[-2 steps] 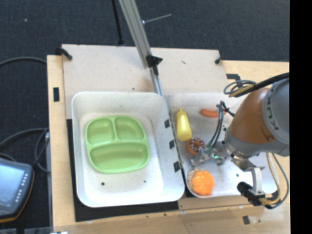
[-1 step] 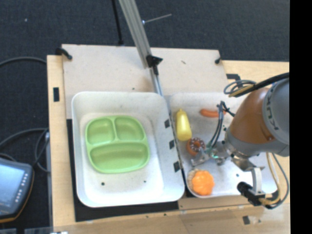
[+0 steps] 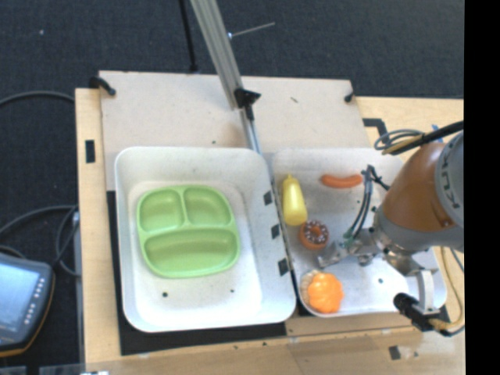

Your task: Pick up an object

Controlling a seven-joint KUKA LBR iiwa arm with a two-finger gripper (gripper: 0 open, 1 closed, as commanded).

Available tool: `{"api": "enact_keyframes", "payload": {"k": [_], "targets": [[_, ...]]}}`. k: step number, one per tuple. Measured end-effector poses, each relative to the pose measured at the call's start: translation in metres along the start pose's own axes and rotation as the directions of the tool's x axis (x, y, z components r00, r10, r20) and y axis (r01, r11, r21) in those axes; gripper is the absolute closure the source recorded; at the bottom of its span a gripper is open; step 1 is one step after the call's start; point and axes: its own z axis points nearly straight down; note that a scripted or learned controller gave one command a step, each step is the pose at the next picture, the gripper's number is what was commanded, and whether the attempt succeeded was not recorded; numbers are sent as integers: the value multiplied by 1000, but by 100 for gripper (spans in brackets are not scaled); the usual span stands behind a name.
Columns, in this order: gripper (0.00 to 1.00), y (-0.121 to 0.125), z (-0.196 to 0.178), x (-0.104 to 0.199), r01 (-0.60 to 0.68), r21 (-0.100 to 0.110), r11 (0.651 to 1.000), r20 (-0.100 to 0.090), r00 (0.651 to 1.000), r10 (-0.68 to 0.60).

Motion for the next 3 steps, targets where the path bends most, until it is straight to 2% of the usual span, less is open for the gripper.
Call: {"api": "enact_keyframes", "payload": {"k": [1, 2, 3], "targets": [[0, -4, 0, -36, -1, 0, 1000, 1, 1000, 1], [0, -5, -7, 47, 10, 0, 1000, -5, 1000, -10], [0, -6, -7, 42, 1, 1, 1000, -2, 1000, -1]]}}
